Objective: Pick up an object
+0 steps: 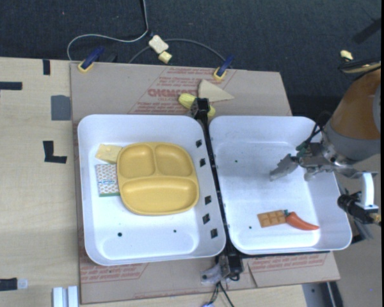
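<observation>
In the right bin [256, 139], near its front edge, lie a small brown waffle-like square [272, 219] and an orange-red carrot-shaped piece [301, 222], touching end to end. My gripper [296, 169] hovers over the right part of that bin, above and behind those two pieces, with its fingers [282, 168] spread open and nothing between them. The left bin [89, 171] holds a yellow divided plate [157, 178], a pale yellow flat piece [107, 152] and a small patterned card [106, 180] beside the plate's left rim.
Black clips [203, 107] join the two bins along the middle divider. Behind the bins, a cardboard sheet [173, 88] carries a yellow scrap and a tan wedge [215, 92]. Cables and a blue clamp [224, 65] lie at the back.
</observation>
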Tool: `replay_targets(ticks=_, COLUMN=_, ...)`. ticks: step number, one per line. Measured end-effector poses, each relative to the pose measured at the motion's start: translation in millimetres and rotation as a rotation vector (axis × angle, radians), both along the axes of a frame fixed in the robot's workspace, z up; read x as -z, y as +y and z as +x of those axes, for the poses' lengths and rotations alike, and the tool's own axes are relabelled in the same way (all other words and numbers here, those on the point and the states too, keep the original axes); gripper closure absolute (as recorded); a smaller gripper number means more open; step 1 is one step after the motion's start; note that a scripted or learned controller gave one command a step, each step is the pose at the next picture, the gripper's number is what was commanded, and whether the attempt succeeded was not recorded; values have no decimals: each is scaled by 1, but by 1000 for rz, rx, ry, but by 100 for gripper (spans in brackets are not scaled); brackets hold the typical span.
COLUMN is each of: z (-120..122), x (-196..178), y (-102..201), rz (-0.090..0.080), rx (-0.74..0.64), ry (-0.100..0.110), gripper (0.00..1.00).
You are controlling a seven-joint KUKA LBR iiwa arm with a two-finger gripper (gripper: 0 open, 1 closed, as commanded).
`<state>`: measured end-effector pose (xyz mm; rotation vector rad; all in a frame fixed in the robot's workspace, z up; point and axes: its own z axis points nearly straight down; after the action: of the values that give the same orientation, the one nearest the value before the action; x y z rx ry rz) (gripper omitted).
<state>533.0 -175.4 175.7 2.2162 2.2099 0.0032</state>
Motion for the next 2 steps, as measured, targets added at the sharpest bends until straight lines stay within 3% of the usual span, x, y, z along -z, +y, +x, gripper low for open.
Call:
replay_targets(ticks=1, z=10, x=-4, y=65, rz=9, rx=-10, ry=10, gripper=0)
replay_targets(ticks=2, z=93, x=-9, y=107, rz=8, rx=-11, ry=5, gripper=0)
